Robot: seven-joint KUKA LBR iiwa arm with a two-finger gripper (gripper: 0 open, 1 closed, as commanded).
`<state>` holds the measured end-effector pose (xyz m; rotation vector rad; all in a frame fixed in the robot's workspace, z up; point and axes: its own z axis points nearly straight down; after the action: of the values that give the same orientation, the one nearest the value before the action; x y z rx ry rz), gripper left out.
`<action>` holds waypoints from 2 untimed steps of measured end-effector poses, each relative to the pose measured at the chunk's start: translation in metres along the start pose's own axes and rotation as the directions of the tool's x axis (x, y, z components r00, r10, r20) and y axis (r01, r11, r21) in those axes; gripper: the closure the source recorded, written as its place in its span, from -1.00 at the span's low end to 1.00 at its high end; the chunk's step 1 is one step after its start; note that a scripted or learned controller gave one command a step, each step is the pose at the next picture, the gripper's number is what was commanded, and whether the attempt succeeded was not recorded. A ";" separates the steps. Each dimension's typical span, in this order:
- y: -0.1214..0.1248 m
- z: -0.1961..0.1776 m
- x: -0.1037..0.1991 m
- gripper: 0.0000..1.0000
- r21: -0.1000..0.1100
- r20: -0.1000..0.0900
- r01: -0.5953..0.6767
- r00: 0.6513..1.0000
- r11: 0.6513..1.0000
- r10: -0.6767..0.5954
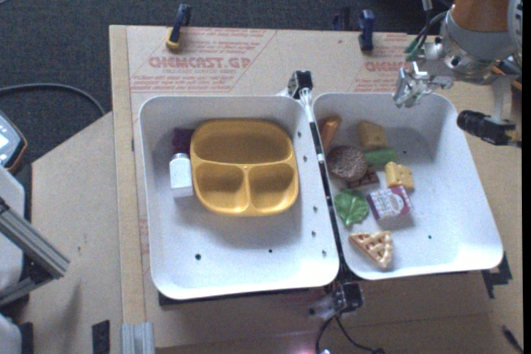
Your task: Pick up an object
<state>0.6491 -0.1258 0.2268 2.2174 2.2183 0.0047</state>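
The right bin (465, 203) holds several toy foods: an orange carrot piece (330, 128), a tan chunk (372, 133), a brown patty (346, 162), a green piece (380, 156), a yellow cheese block (399, 175), a green leaf (351, 207), a pink-and-white packet (389, 202) and a waffle wedge (372, 248). My gripper (410, 92) hangs over the bin's far edge, above and right of the tan chunk, with nothing visibly between its fingers.
The left bin (166, 261) carries a yellow divided plate (245, 166), a small white bottle (181, 175) and a dark purple object (182, 137). Clamps (177, 27) hold the cardboard base at the back. A black clip (300, 83) joins the bins.
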 end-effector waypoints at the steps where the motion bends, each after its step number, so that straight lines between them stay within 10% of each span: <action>1: -0.049 -0.011 0.021 1.00 0.009 -0.003 -0.001 1.000 1.000 0.001; 2: -0.087 0.003 0.042 1.00 0.011 -0.004 0.000 1.000 1.000 0.001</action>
<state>0.5622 -0.0843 0.2237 2.2254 2.2252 -0.0036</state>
